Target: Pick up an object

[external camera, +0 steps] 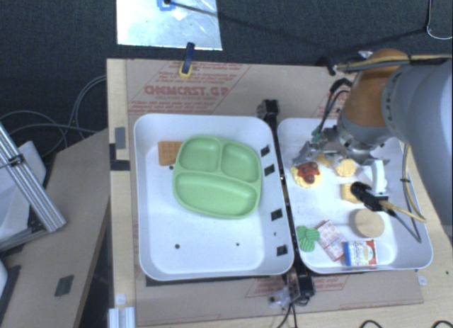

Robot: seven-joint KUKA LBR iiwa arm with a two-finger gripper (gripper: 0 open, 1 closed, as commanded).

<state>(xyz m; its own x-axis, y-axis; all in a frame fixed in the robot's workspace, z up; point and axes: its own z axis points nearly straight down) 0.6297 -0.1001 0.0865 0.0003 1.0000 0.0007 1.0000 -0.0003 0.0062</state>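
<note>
My gripper (316, 151) hangs low in the right bin (407, 259), just above a yellow toy with red topping (307, 173); whether it is open or closed, I cannot tell; I should centre over that toy, descend squarely, avoiding the neighbouring yellow piece (345, 168).
</note>
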